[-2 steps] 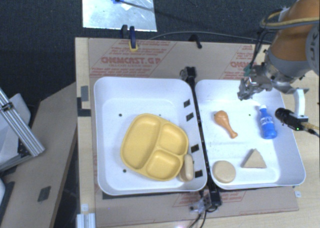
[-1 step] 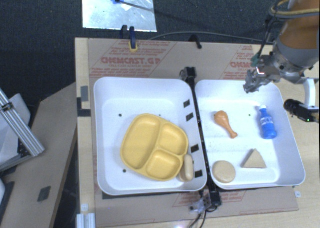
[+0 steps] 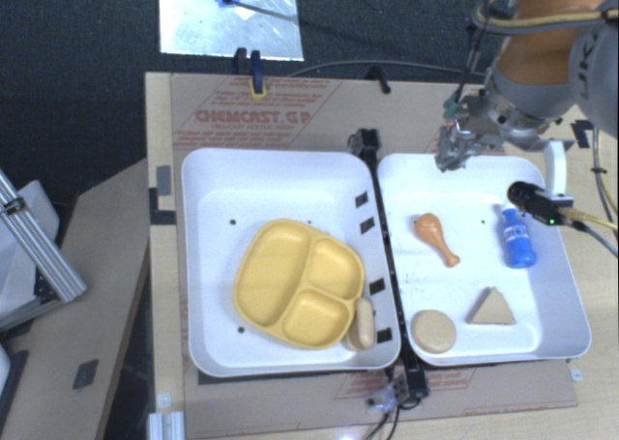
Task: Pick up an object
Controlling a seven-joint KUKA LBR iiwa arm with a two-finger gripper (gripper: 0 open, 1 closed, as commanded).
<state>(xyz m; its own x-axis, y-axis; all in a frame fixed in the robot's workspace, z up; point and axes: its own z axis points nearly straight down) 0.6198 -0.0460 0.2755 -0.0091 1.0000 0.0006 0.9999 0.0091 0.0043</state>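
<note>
Above the right bin's (image 3: 566, 293) far rim, gripper (image 3: 453, 160) hangs; finger state cannot be told. Drumstick (image 3: 436, 238) lies below it, apart, mid-bin. Blue bottle (image 3: 517, 238) stands to the right, near the wall.

Bright, even overhead light; white bins (image 3: 290, 172) glare slightly, shadows soft, focus mildly grainy.

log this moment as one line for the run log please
arm: gripper over right bin's far rim | held: nothing seen | right bin: drumstick, blue bottle, wedge, round piece | left bin: yellow tray
</note>
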